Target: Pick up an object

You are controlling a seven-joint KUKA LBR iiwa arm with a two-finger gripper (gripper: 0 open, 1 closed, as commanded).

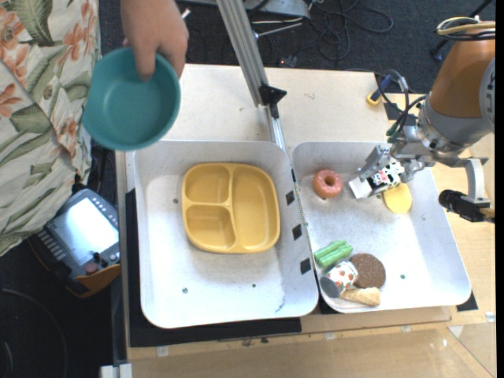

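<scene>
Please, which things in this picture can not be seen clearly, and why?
- Tool, camera view: small and cluttered, so the state of its grip is unclear, and so is whether it touches the yellow piece.
- Teal bowl: its rim is partly covered by the person's hand.
- Pile by the green piece: items overlap, too small to name.
- Arm: cut off by the right edge.
</scene>
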